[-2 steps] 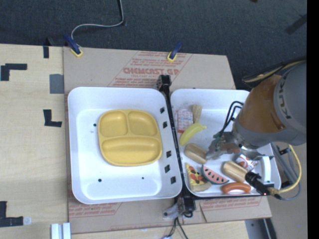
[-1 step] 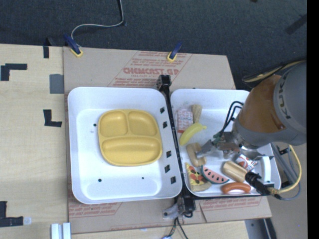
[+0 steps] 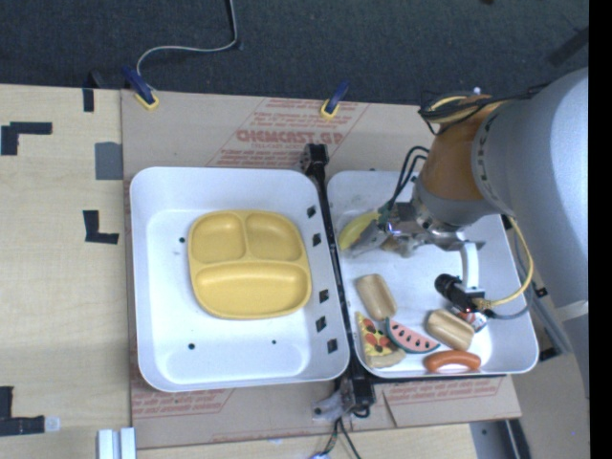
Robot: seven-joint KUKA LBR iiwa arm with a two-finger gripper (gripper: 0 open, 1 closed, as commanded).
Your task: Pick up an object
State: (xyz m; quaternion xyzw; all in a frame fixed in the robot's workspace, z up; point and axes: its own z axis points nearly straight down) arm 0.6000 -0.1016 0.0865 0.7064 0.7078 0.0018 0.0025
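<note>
Robotics lab: clamped cardboard bench (image 3: 277,132), 2 white bins (image 3: 153,256), toy food.

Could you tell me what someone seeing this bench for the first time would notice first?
Probably the yellow divided plate, lying alone in the left bin, bright against the white. Next, the grey arm with its orange band reaching in from the right, its hand low over the right bin next to a yellow banana. Toward that bin's near edge lie toy foods: a bread roll, a watermelon slice and a red sausage.

Two bins (image 3: 153,256) (image 3: 507,352) (white), one yellow plate (image 3: 251,264), about six toy foods (image 3: 376,295) (image 3: 421,338) (image 3: 449,329) (image 3: 451,360) (image 3: 376,342) (image 3: 358,229).
</note>
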